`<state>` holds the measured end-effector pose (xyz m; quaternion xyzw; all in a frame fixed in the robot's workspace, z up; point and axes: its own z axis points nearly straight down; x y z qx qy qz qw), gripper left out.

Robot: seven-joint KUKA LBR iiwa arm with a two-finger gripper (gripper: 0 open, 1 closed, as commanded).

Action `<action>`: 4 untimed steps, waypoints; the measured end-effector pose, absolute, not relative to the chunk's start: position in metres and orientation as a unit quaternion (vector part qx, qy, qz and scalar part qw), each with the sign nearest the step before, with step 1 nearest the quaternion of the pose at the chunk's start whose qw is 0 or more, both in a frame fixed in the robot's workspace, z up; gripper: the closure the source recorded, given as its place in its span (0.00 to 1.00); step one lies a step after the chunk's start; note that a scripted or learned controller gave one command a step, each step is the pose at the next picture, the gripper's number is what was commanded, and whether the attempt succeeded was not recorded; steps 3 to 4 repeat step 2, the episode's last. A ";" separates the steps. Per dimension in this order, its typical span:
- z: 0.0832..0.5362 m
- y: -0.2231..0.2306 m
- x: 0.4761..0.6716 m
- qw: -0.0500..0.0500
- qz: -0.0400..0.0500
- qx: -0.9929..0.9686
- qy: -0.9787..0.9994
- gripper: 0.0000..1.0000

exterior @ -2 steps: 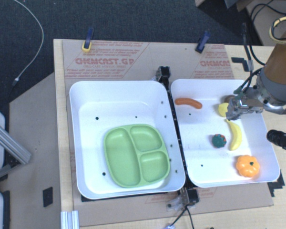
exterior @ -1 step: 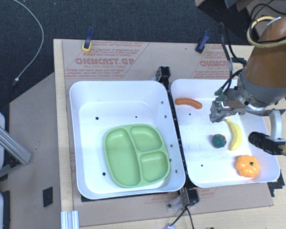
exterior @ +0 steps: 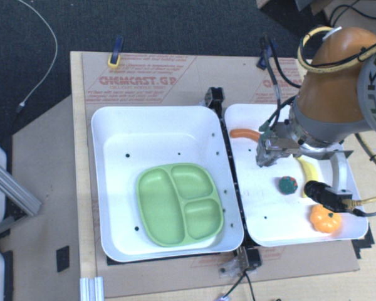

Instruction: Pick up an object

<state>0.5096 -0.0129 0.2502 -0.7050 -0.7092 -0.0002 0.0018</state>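
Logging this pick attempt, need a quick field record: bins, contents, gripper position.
left bin: green divided plate
right bin: orange carrot, green ball, yellow banana, orange pumpkin
gripper: over the right bin's upper left part, beside the carrot
held object: none visible

Red print reading "CHEMCAST GP" stands on the brown board (exterior: 175, 74) beneath the bins, at twelve o'clock from the left bin (exterior: 103, 130). Smaller red lines above and below it are too fine to read. A like red print at twelve o'clock from the right bin (exterior: 263, 221) is partly hidden and unreadable.
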 end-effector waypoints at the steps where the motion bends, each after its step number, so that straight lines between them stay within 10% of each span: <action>1: 0.229 0.038 0.504 0.002 0.001 -0.705 -0.709 1.00; 4: 0.236 0.089 0.488 0.002 0.000 -0.705 -0.709 1.00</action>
